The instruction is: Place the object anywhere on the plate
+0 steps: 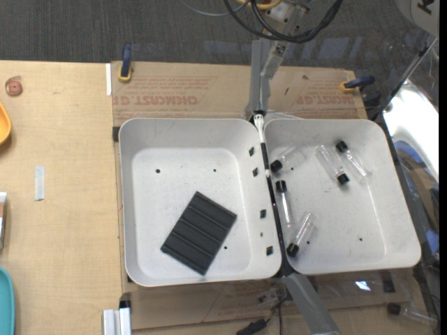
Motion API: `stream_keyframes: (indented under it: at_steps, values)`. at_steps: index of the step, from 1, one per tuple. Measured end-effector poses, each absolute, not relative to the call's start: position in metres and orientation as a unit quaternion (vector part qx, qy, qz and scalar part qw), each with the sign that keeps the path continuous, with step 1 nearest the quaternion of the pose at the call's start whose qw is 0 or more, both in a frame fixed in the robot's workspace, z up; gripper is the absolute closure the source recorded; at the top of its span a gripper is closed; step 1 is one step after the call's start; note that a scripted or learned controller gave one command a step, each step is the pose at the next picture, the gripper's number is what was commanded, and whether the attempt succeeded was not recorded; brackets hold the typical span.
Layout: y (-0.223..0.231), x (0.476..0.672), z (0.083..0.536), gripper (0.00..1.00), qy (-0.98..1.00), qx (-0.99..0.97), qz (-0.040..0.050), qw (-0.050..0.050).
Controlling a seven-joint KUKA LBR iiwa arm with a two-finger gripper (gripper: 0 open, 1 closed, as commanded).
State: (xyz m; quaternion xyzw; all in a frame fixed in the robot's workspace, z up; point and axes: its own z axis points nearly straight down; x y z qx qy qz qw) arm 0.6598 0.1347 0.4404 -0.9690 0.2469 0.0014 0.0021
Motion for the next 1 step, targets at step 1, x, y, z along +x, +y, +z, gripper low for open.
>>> stream_keyframes:
  at_steps: [1]
  values:
    - [0.1563, 0.5958, 0.4403, 1.00, 0.102, -0.995, 0.0021, 0.001]
